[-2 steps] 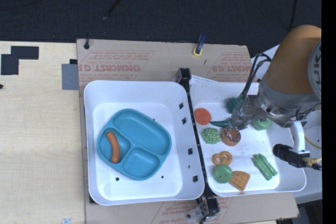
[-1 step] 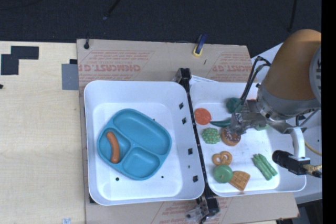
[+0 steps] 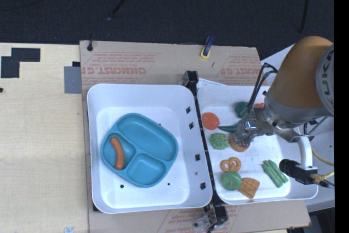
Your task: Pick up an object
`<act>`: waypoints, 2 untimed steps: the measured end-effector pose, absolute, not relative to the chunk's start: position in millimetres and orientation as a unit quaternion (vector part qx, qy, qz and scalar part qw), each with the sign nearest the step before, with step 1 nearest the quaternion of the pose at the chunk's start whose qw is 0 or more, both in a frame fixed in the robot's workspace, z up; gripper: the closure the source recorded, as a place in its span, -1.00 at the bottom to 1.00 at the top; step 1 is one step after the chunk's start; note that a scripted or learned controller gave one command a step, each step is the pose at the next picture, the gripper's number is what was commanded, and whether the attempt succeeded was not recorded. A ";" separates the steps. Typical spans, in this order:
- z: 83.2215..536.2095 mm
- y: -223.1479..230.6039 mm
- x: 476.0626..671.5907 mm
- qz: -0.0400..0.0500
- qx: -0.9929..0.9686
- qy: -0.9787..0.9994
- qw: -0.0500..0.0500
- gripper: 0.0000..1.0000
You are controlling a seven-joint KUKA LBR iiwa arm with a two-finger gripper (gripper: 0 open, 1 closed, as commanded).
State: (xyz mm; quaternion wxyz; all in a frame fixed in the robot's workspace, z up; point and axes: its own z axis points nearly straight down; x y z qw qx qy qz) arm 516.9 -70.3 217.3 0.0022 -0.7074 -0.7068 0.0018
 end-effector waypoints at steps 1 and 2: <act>228.2 -64.4 520.6 0.000 -0.707 -0.707 0.001 1.00; 216.7 -70.6 513.2 0.001 -0.708 -0.707 0.002 1.00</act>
